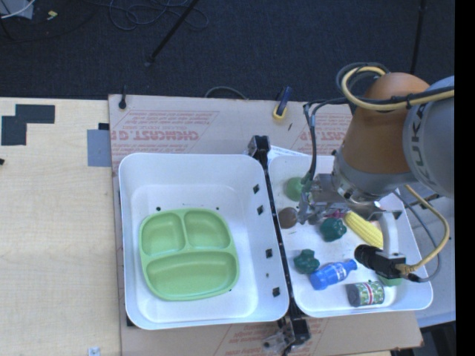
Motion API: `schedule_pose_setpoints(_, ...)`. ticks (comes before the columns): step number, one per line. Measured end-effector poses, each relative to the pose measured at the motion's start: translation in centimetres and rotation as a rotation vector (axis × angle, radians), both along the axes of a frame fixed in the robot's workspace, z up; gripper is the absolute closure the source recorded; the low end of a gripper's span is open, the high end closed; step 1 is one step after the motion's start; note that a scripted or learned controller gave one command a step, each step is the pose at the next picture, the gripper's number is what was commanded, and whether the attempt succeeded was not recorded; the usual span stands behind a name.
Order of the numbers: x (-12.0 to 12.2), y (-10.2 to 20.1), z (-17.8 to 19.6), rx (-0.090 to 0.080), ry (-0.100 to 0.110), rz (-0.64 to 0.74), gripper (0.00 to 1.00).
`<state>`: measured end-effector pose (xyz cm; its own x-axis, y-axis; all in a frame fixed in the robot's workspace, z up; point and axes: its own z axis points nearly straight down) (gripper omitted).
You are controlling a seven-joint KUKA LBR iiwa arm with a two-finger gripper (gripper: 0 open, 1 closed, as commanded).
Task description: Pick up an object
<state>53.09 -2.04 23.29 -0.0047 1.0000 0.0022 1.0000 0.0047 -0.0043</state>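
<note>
Your gripper (315, 212) is sitting low in the right bin (330, 301), close to its left wall. There's a brown lump (287, 217) just beside it on one side, a dark green toy (332, 230) on the other and a pale green piece (296, 188) a bit further back, and honestly you can't tell from this angle whether it's clenched, released or grasping anything. The other pickable stuff is in that same bin: yellow corn cob (364, 228), teal toy (305, 260), blue bottle (332, 273) on its side and a little can (367, 294), while the left bin (148, 176) holds a green divided plate (189, 254).
</note>
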Motion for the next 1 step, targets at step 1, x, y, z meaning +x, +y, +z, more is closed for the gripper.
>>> schedule_pose_setpoints(1,0.84,5.53,-1.37,0.0,0.001,0.0,1.0)
